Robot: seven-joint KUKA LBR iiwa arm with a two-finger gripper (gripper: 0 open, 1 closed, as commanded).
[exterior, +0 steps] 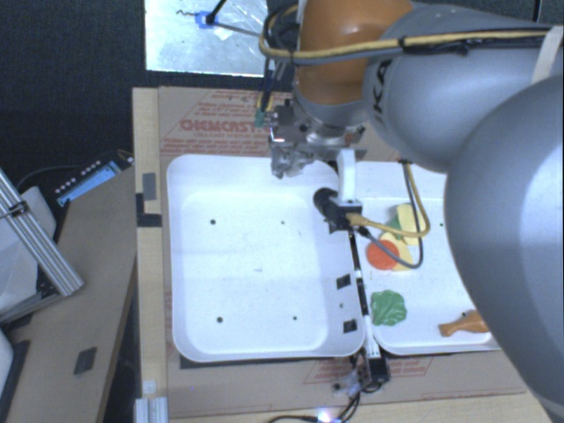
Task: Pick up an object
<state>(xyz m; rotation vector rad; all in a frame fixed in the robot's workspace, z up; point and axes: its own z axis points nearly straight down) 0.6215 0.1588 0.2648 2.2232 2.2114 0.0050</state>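
Well apart from the gripper [288,167], jaw state unclear, lies a green object [388,307].

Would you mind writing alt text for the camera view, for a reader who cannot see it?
A grey robot arm with an orange band reaches in from the right, its tool hanging over the far edge of the left white bin. The right bin holds a green leafy piece, a red-orange round piece, a yellow piece and a tan piece.

Left bin [256,271] lies open; arm [458,104] overhangs the cluttered right bin [423,346].
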